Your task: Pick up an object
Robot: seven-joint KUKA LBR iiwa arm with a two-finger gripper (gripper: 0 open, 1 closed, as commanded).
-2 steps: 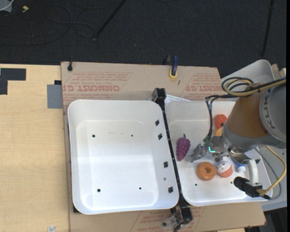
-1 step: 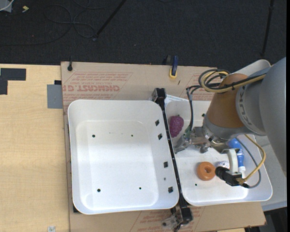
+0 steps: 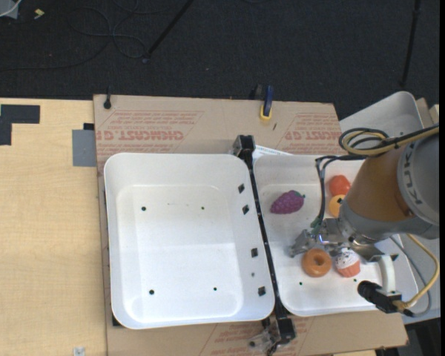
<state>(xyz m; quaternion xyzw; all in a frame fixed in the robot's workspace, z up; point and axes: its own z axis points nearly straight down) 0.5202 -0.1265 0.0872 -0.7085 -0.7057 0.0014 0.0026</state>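
My gripper (image 3: 308, 242) is low inside the right bin (image 3: 293, 302), under the arm's orange wrist band (image 3: 376, 188). Just below it, touching or nearly touching, lies an orange ring-shaped toy (image 3: 317, 262). A red and white object (image 3: 346, 264) lies right beside the ring, partly under the wrist. A purple grape-like toy (image 3: 287, 202) rests further back in the same bin, apart from the gripper. An orange-red object (image 3: 339, 185) with a yellow piece (image 3: 335, 202) beneath it peeks out behind the arm.
The left bin (image 3: 119, 199) stands beside the right one, with black clips (image 3: 254, 252) along the shared wall. Both bins rest on a cardboard sheet (image 3: 178, 128). Cables loop over the arm at the right.
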